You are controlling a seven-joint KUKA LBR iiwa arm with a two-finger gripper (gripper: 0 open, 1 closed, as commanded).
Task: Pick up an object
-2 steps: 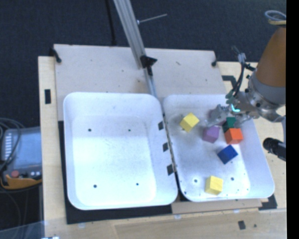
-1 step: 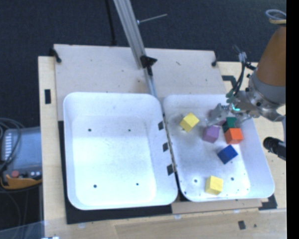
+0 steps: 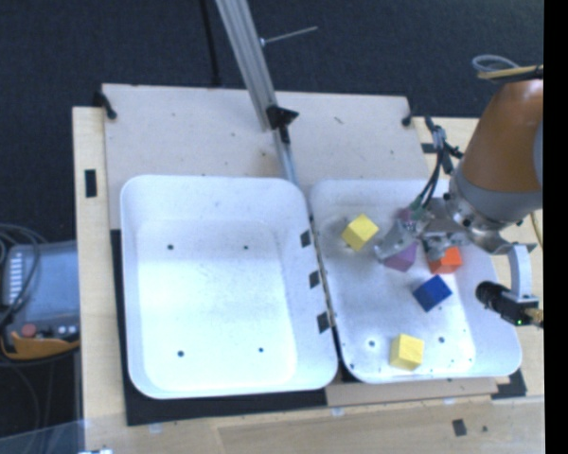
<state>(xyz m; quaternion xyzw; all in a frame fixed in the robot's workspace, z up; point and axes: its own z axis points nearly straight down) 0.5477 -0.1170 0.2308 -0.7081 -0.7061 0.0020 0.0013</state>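
Observation:
My gripper (image 3: 400, 237) hangs low in the right bin (image 3: 497, 356), near its middle, right over a purple block (image 3: 400, 257) that it partly hides. An orange block (image 3: 445, 259) lies just to the right of it, under the wrist. Left of the gripper sits a yellow cube (image 3: 361, 232). A blue cube (image 3: 433, 293) rests in front of the gripper, and a second yellow cube (image 3: 407, 351) lies near the bin's front edge.
The left bin (image 3: 133, 197) stands beside the right one. A slanted aluminium rail (image 3: 251, 55) runs from the top down to the gap between the bins. A control pendant (image 3: 38, 291) with cables lies off the bench at the left.

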